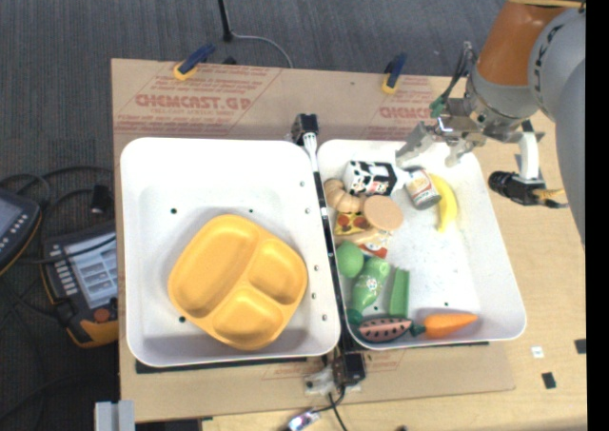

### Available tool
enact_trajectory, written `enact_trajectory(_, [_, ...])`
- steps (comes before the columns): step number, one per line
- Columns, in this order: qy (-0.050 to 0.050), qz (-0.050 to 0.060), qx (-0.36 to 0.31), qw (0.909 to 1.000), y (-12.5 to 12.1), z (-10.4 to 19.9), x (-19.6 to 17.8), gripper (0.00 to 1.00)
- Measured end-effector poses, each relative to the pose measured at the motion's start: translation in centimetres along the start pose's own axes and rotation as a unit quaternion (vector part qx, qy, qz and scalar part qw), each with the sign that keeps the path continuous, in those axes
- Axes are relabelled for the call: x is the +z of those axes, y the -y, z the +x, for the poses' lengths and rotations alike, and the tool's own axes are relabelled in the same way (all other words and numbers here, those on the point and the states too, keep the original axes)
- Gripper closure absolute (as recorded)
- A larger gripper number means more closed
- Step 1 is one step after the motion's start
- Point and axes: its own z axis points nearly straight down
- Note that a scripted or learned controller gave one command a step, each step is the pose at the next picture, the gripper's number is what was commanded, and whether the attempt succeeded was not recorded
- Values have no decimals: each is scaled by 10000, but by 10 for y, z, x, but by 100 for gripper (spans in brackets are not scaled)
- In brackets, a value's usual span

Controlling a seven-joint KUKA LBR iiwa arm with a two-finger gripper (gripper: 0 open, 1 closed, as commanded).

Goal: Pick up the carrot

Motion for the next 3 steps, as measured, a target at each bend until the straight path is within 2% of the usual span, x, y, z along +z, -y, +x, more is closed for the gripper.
enact_trajectory(1, [4, -5, -1162, 9932, 91, -1, -34, 0])
enact_trajectory(2, [-1, -7, -2428, 9701, 134, -18, 92, 0])
enact_trajectory(3, [87, -127, -4274, 9039, 169, 0, 99, 0])
